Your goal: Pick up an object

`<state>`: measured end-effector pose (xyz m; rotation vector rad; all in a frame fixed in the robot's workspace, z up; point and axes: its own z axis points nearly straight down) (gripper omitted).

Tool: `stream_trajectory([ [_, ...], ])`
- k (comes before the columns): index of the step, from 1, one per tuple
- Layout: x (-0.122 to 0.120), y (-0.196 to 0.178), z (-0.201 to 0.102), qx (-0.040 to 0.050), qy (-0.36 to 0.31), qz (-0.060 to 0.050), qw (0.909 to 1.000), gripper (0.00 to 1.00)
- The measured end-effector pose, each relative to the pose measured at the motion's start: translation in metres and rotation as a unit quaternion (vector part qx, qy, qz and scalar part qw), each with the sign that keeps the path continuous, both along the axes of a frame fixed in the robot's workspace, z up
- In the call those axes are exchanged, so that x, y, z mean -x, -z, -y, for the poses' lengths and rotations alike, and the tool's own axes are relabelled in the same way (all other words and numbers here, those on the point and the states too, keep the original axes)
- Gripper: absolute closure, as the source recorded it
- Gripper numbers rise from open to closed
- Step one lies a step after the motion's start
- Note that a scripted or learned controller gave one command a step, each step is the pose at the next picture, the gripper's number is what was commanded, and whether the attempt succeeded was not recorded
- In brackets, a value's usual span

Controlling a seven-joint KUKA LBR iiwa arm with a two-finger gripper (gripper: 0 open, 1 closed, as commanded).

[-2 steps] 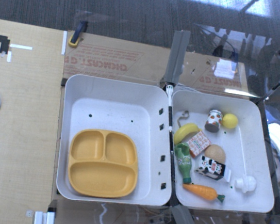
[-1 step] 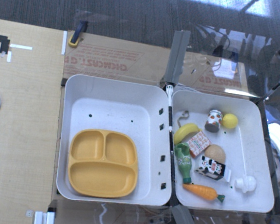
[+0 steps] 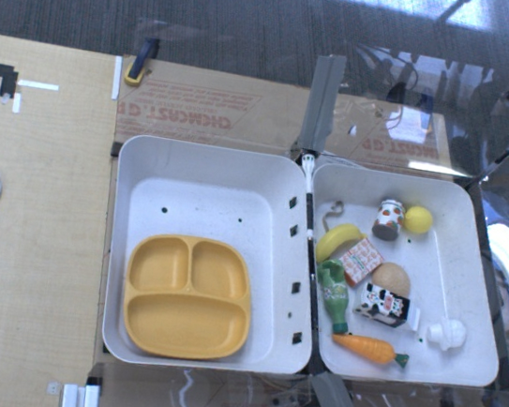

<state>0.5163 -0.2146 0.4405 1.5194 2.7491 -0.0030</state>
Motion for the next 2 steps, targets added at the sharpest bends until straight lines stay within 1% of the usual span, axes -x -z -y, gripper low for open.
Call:
stream_trajectory([
  [1,-0.002,-0.008,0.0,0.0008,-0.001,-0.001,1.0,1.0],
  [2,-0.053,0.0,0.008,-0.0003,-0.284,0.001,0.9589,1.0],
])
